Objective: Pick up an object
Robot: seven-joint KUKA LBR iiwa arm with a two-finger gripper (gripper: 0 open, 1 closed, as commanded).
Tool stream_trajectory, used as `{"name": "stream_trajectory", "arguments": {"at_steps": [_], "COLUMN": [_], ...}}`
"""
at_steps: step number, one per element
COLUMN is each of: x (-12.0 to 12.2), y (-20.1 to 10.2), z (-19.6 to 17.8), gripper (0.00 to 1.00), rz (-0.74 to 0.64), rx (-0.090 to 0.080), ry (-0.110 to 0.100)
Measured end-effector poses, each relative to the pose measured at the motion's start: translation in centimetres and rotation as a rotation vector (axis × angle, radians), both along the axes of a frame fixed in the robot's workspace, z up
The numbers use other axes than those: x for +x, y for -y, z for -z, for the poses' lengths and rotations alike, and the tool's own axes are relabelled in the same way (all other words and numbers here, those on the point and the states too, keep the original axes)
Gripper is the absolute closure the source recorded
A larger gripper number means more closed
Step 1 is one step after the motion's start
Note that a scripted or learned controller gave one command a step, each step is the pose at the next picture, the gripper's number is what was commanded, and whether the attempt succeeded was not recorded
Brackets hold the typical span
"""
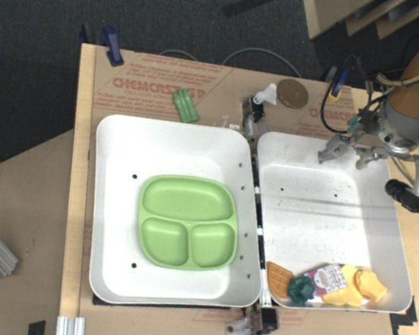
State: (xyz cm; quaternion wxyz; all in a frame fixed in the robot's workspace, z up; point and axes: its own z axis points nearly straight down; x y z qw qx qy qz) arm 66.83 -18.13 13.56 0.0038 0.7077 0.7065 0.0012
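Observation:
Several small objects lie heaped in the near right corner of the right bin (326, 209): an orange waffle-like piece (278, 278), a dark green piece (301, 290), a pink and white packet (330, 278) and yellow pieces (363, 287). My gripper (349, 154) hangs over the far edge of that bin, well away from the heap. Its fingers (329, 152) are spread apart, open, with nothing between them.
A green three-compartment tray (187, 221) lies in the left bin (119, 159). On the cardboard behind the bins sit a green clip (186, 106), a brown disc (292, 94) and a blue clamp (114, 45). Cables run beside the arm at the right.

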Motion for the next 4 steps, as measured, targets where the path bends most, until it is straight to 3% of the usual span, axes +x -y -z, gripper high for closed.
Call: {"name": "stream_trajectory", "arguments": {"at_steps": [1,2,3,4], "x": [-5.9,-1.7,-8.4,-2.3], "y": [1.9,4.2,4.0,4.2], "z": [5.4,3.3,5.1,-0.3], "gripper": [0.0,0.0,0.0,0.0], "rz": [0.002,-0.004,-0.002,-0.005], "rx": [0.005,0.0,0.011,0.0], "ry": [-0.015,0.0,-0.01,0.003]}}
